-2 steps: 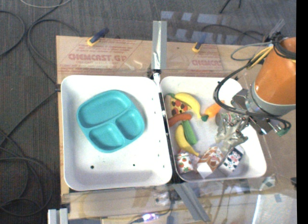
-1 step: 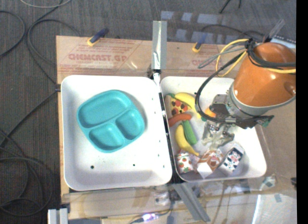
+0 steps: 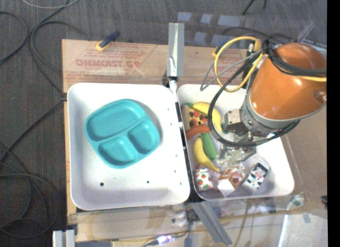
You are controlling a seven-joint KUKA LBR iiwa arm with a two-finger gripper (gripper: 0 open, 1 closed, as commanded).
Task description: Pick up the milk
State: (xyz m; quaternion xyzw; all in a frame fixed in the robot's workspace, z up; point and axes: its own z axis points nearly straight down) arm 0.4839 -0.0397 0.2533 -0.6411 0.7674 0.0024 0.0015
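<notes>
The milk (image 3: 257, 176), a small white carton with black cow spots, lies tilted in the front right corner of the right bin (image 3: 281, 158). My gripper (image 3: 234, 159) reaches down into that bin from under the orange wrist band (image 3: 284, 84). It hangs just left of and behind the milk, above a red-orange carton (image 3: 231, 177). The wrist hides much of the gripper. I see nothing held in it.
Near the gripper lie two bananas (image 3: 203, 154), a green vegetable (image 3: 209, 146), a red pepper (image 3: 195, 131) and a strawberry-print carton (image 3: 203, 179). The left bin (image 3: 85, 187) holds a teal divided plate (image 3: 123, 132). Yellow and grey cables (image 3: 231, 65) loop beside the wrist.
</notes>
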